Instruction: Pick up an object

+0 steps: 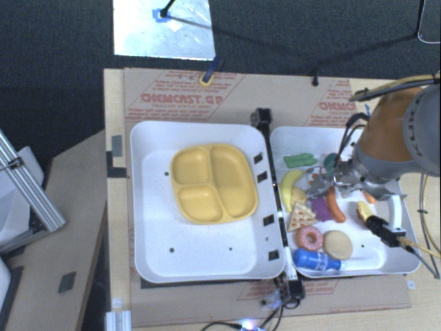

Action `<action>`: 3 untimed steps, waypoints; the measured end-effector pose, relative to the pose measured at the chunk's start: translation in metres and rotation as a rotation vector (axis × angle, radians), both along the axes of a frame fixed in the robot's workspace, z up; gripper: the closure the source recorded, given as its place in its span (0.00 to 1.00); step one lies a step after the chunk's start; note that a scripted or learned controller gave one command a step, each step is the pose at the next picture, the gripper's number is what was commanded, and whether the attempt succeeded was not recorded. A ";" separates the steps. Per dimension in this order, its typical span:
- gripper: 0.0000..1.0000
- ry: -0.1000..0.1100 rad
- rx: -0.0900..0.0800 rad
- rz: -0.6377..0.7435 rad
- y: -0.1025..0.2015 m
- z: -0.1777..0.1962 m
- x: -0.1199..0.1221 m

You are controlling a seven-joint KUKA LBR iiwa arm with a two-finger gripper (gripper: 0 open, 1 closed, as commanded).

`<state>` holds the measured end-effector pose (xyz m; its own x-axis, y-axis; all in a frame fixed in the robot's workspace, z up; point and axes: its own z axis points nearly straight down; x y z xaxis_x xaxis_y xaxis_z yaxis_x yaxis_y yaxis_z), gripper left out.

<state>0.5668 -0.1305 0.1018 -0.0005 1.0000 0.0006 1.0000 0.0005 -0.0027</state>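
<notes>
- Toy foods [313,216], right-centre of frame: light, stiff, slippery plastic.
- Sausage [335,207]: take hold across its narrow middle.
- Gripper [329,180] above the pile; finger opening cannot be told.

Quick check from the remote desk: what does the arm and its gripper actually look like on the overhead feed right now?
The arm is a rounded, bulky grey body with a broad orange band above the wrist. Thin dark cables loop from the band toward the gripper, a small metallic grey assembly with dark parts. A white bracket-like piece sits at the arm's lower edge. No markings are legible.
</notes>
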 end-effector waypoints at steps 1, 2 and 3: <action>0.00 -0.003 -0.001 0.001 0.000 -0.017 0.001; 1.00 -0.017 -0.005 0.000 -0.002 -0.001 0.005; 1.00 -0.009 -0.002 0.004 0.005 0.045 0.008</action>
<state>0.5752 -0.1252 0.1471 -0.0045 1.0000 -0.0010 1.0000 0.0045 0.0059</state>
